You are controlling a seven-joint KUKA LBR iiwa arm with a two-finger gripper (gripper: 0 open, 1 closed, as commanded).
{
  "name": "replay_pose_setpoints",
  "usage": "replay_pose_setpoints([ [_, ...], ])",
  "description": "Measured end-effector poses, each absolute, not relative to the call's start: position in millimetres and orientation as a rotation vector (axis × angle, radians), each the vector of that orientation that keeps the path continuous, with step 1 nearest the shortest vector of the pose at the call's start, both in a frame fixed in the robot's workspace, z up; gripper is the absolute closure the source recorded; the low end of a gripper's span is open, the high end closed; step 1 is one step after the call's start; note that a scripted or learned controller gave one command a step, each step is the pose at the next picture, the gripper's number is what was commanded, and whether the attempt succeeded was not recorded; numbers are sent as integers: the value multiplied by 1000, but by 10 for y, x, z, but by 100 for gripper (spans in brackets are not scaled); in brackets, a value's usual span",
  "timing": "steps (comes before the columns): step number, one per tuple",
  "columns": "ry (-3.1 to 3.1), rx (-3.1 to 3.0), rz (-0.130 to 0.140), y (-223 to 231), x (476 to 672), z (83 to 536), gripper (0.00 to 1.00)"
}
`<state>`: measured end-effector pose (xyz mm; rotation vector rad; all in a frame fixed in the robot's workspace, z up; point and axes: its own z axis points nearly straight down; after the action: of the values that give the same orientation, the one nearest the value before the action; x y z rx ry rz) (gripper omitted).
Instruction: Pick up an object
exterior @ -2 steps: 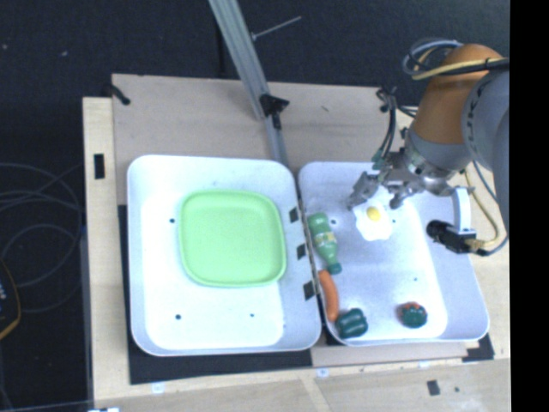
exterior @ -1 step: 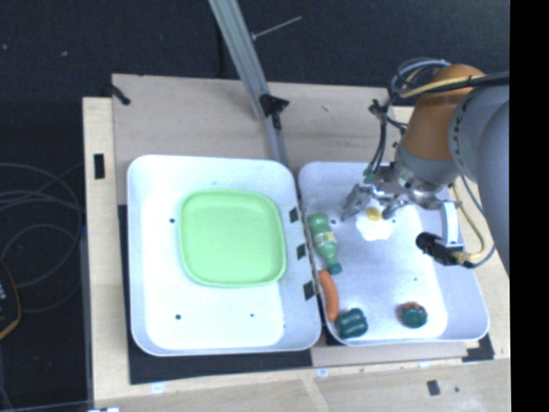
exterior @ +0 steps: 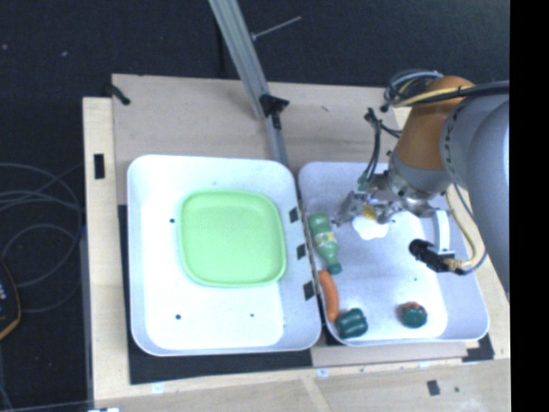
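My gripper (exterior: 371,215) hangs low over the back middle of the right bin (exterior: 467,316), right above a small white and yellow object (exterior: 370,227). A green bottle (exterior: 322,240) lies along the bin's left wall. Just in front of it lies an orange carrot (exterior: 328,291). A dark green block (exterior: 351,322) sits at the front left. A green and red round item (exterior: 413,314) rests at the front right.
The left bin (exterior: 150,316) holds a light green square plate (exterior: 232,237). A grey metal pole (exterior: 244,54) slants up from between the bins. A black cable fitting (exterior: 429,255) of the arm hangs over the right bin's right side.
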<state>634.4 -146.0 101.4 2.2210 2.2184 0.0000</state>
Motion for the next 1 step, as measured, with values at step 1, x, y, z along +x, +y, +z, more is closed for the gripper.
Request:
replay_pose_setpoints([
  [1, 2215, 2220, 4, -1466, 6354, 1137, 100],
])
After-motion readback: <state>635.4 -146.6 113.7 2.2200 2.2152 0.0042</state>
